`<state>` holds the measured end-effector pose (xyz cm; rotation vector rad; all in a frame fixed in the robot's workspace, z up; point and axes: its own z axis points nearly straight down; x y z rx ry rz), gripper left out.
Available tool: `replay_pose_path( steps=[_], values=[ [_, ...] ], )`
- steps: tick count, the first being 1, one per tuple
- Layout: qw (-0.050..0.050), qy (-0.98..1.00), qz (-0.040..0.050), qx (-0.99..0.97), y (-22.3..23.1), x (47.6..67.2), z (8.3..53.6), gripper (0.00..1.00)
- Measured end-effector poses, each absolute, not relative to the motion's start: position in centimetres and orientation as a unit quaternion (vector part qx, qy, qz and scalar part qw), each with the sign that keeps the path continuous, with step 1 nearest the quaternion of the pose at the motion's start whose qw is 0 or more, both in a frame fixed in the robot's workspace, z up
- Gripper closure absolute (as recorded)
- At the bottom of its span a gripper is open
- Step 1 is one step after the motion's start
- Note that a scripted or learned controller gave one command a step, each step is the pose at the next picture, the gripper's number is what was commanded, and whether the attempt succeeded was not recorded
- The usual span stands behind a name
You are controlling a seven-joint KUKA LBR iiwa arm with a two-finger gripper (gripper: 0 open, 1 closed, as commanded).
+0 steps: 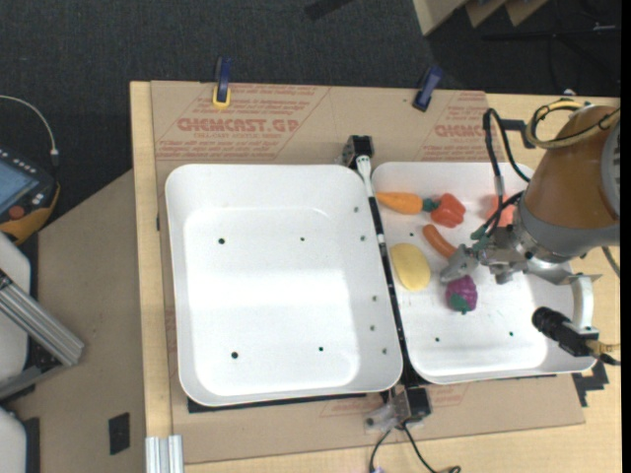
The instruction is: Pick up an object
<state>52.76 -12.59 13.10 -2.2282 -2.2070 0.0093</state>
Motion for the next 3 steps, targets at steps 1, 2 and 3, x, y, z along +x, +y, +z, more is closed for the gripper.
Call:
replay_pose_path(
  steps=[1,2,3],
  values=[
    [0.002,-0.707,0.0010,-0.708,-11.4,52.4,8.2,0.00],
    [-0.001,-0.707,-0.0005,-0.708,-11.5,52.6,9.5,1.00],
    [-0.003,-0.710,-0.0042,-0.704,-4.5,54.2,19.1,1.00]
  ],
)
